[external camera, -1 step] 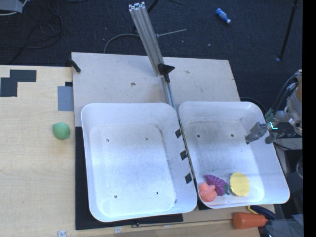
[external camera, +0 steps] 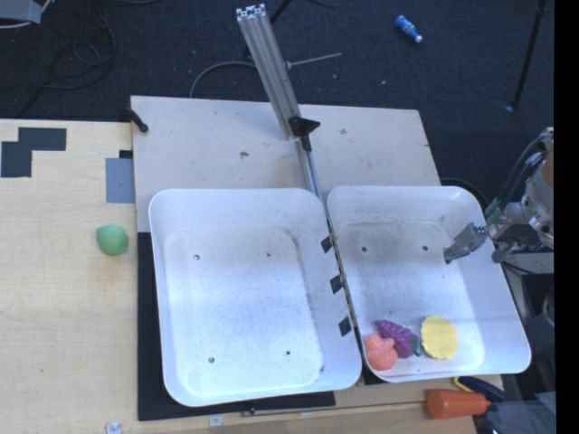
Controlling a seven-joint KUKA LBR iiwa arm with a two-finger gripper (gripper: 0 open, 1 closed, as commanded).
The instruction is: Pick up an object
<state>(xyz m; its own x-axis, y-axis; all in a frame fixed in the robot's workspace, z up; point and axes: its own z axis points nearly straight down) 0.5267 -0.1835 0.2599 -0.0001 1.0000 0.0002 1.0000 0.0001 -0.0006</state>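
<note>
Orange tool handle lies on the bench edge just below the right bin. Inside that bin's near corner sit three objects close together: an orange toy, a purple toy touching it, and a yellow piece just beside them. The gripper hovers at the bin's right rim, well apart from the toys; whether its jaws are open I cannot tell. The left bin adjoins. A green ball rests on the wooden table.
</note>
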